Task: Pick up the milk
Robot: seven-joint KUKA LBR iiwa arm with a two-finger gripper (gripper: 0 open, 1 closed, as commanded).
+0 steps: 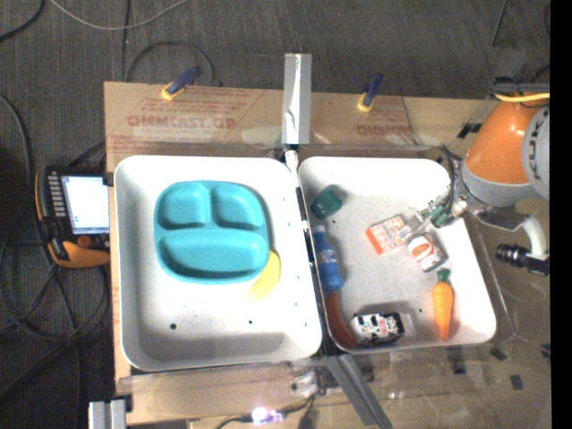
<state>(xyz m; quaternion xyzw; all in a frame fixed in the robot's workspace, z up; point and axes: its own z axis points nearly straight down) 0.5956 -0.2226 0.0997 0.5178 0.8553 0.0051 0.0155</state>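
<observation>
The milk [380, 326] looks to be the small black-and-white carton lying on its side near the front wall of the right bin [375, 172]. My gripper [431, 214] hangs low over the right side of that bin, well behind the milk. Its tip is between an orange-and-white packet [388, 234] and a second orange-and-white packet [427, 254], close to both. The grey arm with its orange band [505, 146] reaches in from the right edge.
A carrot [442, 304] lies just right of the milk. A blue bottle [328, 266] and a brown item [333, 318] lie along the right bin's left wall, with a green object [326, 201] behind them. The left bin [134, 239] holds a teal divided plate [213, 231] and a banana [267, 278].
</observation>
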